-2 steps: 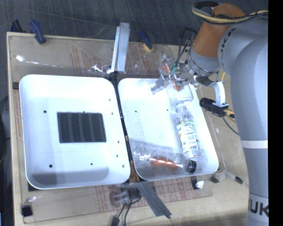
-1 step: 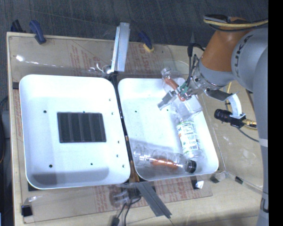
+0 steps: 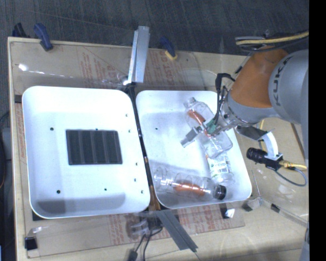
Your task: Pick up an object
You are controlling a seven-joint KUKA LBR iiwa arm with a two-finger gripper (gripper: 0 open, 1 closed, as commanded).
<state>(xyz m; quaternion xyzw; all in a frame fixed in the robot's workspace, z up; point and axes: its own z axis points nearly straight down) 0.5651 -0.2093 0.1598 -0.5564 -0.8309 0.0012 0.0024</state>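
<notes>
Three clear plastic bottles lie in the right bin (image 3: 157, 113). One with an orange inside (image 3: 197, 112) is near the far wall. A second with a pale label (image 3: 219, 165) lies along the right side. The third (image 3: 182, 186), with an orange core and a black cap (image 3: 221, 192), lies along the near wall. My gripper (image 3: 191, 136) reaches in from the right and hangs low over the middle of this bin, between the far bottle and the labelled one. Whether it touches either bottle cannot be made out.
The left bin (image 3: 43, 107) holds a dark ribbed rectangular panel (image 3: 94, 147) at its centre. A metal bar (image 3: 138, 53) stands at the back between the bins. Blue clamps (image 3: 42, 36) hold the board's far edge. The arm's orange band (image 3: 255, 80) is over the right bin's far right corner.
</notes>
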